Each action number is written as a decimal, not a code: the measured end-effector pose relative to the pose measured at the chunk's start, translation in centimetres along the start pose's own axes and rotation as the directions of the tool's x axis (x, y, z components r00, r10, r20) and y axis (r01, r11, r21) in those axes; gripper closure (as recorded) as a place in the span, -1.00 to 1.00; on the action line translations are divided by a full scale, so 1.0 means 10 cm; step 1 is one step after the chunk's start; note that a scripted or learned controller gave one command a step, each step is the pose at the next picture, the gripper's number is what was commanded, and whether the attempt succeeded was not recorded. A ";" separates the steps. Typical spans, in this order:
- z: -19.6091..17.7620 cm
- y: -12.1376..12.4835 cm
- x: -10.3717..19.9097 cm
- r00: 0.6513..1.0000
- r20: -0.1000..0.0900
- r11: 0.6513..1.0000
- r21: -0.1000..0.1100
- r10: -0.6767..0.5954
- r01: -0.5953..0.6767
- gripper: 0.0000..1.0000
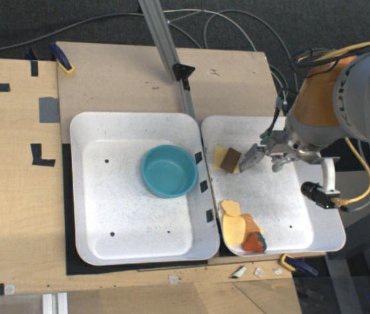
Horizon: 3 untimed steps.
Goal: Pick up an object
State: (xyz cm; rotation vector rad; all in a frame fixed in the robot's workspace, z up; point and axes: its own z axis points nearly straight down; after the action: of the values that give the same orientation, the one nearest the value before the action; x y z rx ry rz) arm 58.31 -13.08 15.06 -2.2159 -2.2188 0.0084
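- Jaws of the gripper [253, 157] hang low over the right bin [302, 237], one grey finger [251, 157] pointing at the brown block [231, 159]; whether they are apart or together I cannot tell.
- Brown block lies near the bin's left wall, touching a yellow sponge piece [221, 156], both small and blocky, likely easy to pinch.
- Soft-looking yellow shapes [232, 224] with a red piece [255, 243] sit heaped in the bin's near corner, probably harder to reach against the wall.
- Teal bowl [168, 170], round and smooth, rests upright in the left bin [106, 234], well apart from the arm.
- Both bins are shallow white trays, speckled, on a wooden worktop [14, 175].
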 end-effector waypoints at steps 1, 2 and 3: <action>0.61 0.05 -0.04 1.000 0.001 1.000 -0.002 0.000 0.000 -1.00; 0.60 0.06 -0.04 1.000 0.001 1.000 -0.008 0.000 0.000 -1.00; 0.51 0.06 -0.04 1.000 0.001 1.000 -0.007 -0.001 0.001 1.00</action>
State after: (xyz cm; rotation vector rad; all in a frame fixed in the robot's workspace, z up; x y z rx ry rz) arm 58.86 -13.43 9.99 -2.2188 -2.2244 0.0014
